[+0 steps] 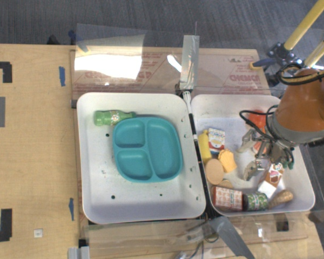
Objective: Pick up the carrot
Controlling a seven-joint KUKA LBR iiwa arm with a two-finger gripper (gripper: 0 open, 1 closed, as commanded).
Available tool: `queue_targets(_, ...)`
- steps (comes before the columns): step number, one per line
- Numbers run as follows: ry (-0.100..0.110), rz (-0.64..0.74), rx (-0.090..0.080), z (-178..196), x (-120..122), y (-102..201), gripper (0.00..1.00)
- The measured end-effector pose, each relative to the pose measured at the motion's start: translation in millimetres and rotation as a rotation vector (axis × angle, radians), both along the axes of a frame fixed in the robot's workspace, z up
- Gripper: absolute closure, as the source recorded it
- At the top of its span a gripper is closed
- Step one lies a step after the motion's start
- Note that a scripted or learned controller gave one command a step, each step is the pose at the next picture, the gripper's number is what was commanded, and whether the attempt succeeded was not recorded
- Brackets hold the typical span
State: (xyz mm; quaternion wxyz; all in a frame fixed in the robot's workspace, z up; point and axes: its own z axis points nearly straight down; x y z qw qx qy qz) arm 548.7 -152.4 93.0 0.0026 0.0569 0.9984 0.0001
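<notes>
The carrot (255, 120) appears as an orange piece in the right bin (232, 104), near its back right, partly hidden under the arm's wrist. My gripper (251, 156) hangs low over the right bin, just in front of the carrot. It is open, and I see nothing between its fingers. One fingertip (247, 142) points left toward a small carton (216, 138). The other (252, 171) sits above the bin floor beside a white and red carton (272, 179).
The right bin also holds a yellow item (204, 145), an orange wedge (227, 161), a tan disc (214, 172), a red can (228, 198), a green can (256, 201) and a brown potato-like item (281, 198). The left bin (92, 188) holds a teal divided plate (147, 147) and a green bottle (111, 116).
</notes>
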Motion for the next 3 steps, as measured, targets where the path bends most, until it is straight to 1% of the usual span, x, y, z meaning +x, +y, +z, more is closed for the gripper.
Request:
queue_targets(1,-0.010,-0.076,0.000,-2.8,-6.1,58.7,0.00)
queue_targets(2,-0.004,0.032,-0.002,60.2,-66.9,26.5,0.00)
queue_targets(3,0.001,0.058,0.000,-0.1,-19.9,-10.8,0.00)
